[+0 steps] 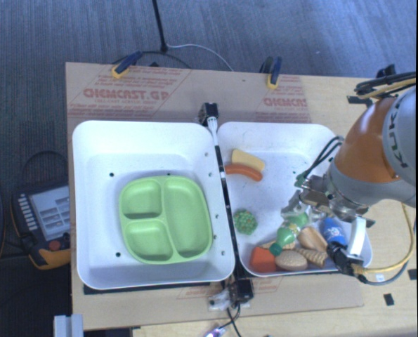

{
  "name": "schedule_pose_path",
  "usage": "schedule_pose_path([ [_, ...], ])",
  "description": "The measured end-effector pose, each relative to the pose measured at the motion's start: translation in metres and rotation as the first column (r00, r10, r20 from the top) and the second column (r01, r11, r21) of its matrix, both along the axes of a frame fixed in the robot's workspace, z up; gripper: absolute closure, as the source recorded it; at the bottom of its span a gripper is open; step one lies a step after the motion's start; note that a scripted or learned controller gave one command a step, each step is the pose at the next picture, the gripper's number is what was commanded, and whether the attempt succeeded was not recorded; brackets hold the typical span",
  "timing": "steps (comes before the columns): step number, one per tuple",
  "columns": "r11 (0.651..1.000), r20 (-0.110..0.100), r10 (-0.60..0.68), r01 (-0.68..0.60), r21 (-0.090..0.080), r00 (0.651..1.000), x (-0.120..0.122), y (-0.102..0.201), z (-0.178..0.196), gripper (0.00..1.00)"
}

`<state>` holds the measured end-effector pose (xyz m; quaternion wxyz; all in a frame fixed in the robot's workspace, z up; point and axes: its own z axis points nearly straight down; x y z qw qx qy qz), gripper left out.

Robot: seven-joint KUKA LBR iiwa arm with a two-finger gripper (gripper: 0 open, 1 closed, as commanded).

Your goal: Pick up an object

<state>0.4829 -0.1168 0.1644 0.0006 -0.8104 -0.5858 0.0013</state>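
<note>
Nearest the camera, along the front wall of the right bin [279, 133], lies a huddle of toy food: one red-orange piece [262, 259], one tan oval like a potato [291, 260], one pale brown roll-shaped piece [311, 239], one ridged brown piece [317, 258] beside it, and one green-and-teal piece [286, 237] standing up among them. The gripper [303, 210] hangs low just over the back of this heap, close above the green-and-teal piece; whether its fingers are spread or closed, and whether anything sits between them, I cannot tell — the wrist and cabling hide them. One blue item [333, 232] shows just beside the wrist. A little farther back, near the divider, rests one green bumpy ball [245, 221], apart from the heap. Farther still are one orange-red sausage shape [244, 171] and one yellow wedge [248, 160], touching each other. The left bin [96, 146] holds one light green tray [166, 218] with three compartments. Both bins — two in all — sit on a brown board [124, 90] printed in red with "CHEMCAST GP", readable at the far left and partly repeated at the far right. Two clamps [126, 64] grip the board's far edge. The arm's orange band [367, 142] bears dark letters, too cut off to read.
</note>
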Motion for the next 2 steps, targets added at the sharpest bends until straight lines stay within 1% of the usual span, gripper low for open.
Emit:
schedule_pose_path([
  [1,0.987,0.008,0.163,-0.163,0.0,0.987,0.003,0.004,-0.075,1.0],
  [2,0.998,0.003,0.063,-0.063,0.001,0.998,0.006,0.058,0.02,1.0],
])
